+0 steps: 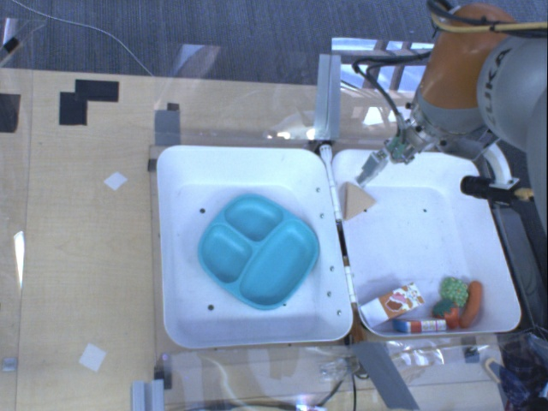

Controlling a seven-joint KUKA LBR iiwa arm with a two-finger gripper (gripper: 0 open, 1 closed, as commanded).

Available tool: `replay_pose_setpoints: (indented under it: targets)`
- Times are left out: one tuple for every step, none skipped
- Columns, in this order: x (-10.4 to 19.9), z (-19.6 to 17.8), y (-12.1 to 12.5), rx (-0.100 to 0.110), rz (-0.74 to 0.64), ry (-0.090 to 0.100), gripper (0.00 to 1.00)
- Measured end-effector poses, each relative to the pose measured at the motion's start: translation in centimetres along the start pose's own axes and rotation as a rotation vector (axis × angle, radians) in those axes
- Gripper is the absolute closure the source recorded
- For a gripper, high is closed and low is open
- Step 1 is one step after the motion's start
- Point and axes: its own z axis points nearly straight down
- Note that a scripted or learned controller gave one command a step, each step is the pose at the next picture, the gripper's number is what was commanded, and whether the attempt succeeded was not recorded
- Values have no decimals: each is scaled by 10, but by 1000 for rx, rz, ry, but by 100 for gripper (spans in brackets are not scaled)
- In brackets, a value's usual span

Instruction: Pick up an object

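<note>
**Risk of a missed pick at the bin's upper wall**

In the right-hand shallow white plastic bin (pixel 479 229), the grey arm with the orange band (pixel 467 67) is seen reaching toward the top left corner. The two-finger gripper (pixel 366 171) hangs just above the tan triangular wedge (pixel 356 201); whether anything is pinched cannot be told. A slip against the bin wall is judged likely. Small packets (pixel 402 300) lie far below the wedge.

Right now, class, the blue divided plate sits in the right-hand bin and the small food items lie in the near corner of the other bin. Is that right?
Not quite. The camera view shows the blue divided plate in the left bin, not the right one. The small food items do lie in the near corner of the other bin, as you said.
</note>
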Motion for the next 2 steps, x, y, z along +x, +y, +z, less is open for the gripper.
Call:
replay_pose_setpoints:
  targets:
    - [-8,-1,10,-1,145,-1,0]
    - [-26,45,-3,1,85,0,0]
